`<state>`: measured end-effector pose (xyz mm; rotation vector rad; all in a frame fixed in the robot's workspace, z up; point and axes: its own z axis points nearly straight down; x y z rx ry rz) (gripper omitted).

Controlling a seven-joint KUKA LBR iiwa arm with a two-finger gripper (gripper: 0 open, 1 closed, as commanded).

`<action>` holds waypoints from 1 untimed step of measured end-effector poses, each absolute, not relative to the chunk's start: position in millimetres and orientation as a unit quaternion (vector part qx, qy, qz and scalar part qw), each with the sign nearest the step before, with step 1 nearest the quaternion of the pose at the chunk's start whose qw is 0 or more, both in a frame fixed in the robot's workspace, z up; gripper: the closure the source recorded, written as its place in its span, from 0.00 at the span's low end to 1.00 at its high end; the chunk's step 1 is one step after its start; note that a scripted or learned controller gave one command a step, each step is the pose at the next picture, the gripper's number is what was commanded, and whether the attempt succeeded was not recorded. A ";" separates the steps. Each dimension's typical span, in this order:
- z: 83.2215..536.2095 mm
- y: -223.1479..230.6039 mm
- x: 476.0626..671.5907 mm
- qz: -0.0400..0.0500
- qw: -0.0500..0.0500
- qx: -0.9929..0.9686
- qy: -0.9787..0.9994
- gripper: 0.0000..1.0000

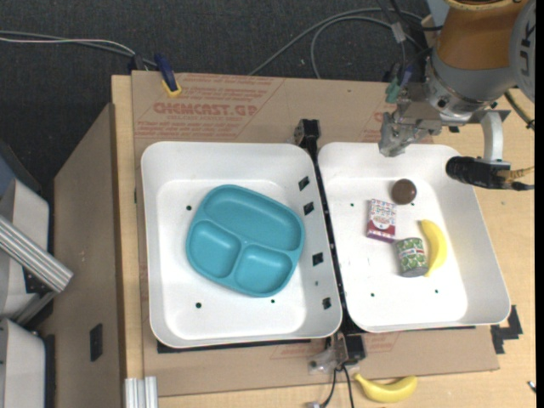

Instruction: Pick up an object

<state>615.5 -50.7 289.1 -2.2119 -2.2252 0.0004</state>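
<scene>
Banana (436, 245) lies in the right bin (484, 300), long axis running near-to-far, beside one can (411, 256), one packet (382, 219), one brown ball (403, 191). One blue tray (245, 240) fills the left bin (161, 228). A second banana (387, 388) lies on the bench. Gripper (398, 138) hovers at the far rim; its state I cannot tell.

I see two bins side by side on the bench, the left bin (161, 228) and the right bin (476, 287), their inner edges touching along the middle. A divided plate (245, 240) lies in the left bin, about at its centre. In the right bin four things sit toward the far half: a round object (403, 191) nearest the far edge, a small packet (382, 219) just in front and left of it, a can (411, 256) in front of the packet, and a banana (436, 245) touching the can's right side. Another banana (389, 388) lies on the bench at its near edge, outside the bins. The gripper (398, 138) hangs over the right bin's far edge.
</scene>
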 end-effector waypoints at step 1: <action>264.9 -8.3 589.1 0.001 0.003 -0.705 -0.709 1.00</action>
